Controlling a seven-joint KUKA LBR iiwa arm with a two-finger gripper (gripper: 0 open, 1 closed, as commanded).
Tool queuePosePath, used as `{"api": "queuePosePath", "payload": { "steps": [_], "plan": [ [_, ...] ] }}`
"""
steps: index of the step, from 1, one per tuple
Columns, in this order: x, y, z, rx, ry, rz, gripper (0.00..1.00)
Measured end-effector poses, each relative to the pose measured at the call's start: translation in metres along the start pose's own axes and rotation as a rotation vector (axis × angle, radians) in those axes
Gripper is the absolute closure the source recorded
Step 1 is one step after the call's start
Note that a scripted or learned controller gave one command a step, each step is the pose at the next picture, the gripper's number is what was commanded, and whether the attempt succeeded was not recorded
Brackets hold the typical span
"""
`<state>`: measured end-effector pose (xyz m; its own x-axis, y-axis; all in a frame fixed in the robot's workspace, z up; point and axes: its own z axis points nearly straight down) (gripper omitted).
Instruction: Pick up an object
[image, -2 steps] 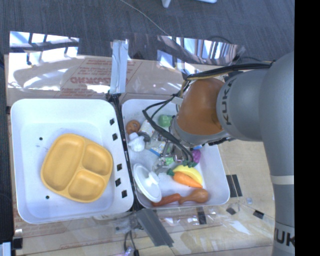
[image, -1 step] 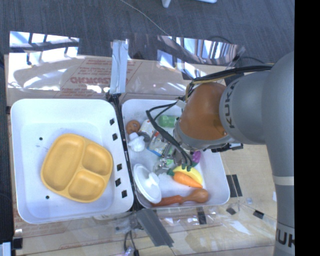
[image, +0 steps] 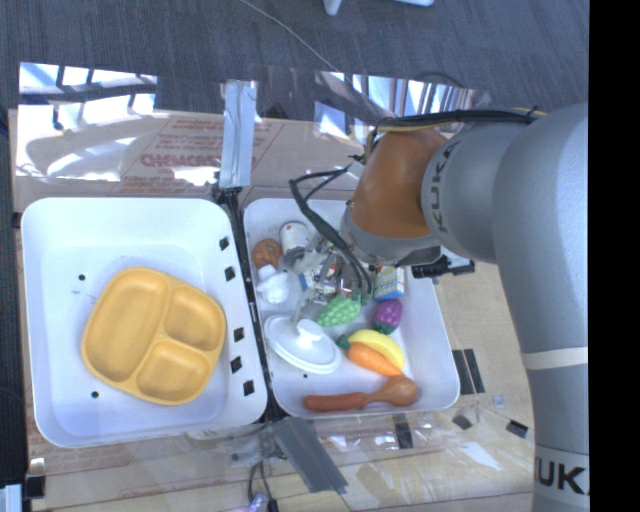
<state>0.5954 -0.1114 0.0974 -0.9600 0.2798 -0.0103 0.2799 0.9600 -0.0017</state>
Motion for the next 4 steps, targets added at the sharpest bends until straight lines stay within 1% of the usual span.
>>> {"api": "queuePosePath", "payload": {
  "steps": [1, 2, 3, 4],
  "plan": [
    [0.029, -0.018, -0.001, -0.003, -0.003, 0.136, 0.00],
    [0.030, -0.016, -0.014, -0.003, 0.007, 0.126, 1.00],
    [0.005, 0.020, -0.111, -0.003, 0.002, 0.078, 1.00],
    [0.007, 0.020, -0.108, -0.001, 0.009, 0.078, 0.00]
  ]
}}
